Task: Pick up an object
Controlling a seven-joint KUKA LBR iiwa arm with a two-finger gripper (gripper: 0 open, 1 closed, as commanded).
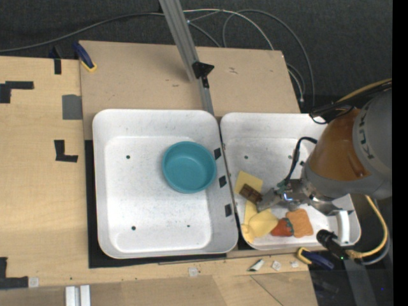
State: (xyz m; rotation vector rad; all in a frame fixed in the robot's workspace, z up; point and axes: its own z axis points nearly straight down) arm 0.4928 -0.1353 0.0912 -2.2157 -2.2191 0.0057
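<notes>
Right bin [268,129] (white): brown block [253,196] lies diagonally.

Two white bins [102,171], one teal bowl [188,166], several small items [261,223]

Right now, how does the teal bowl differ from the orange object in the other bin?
The teal bowl is round and open on top; the orange object is blocky and looks solid. The teal bowl is clearly larger than the orange object. The teal bowl sits alone in the left bin, while the orange object lies among yellow pieces in the right bin, close to the gripper. Both rest on a bin floor.
</notes>
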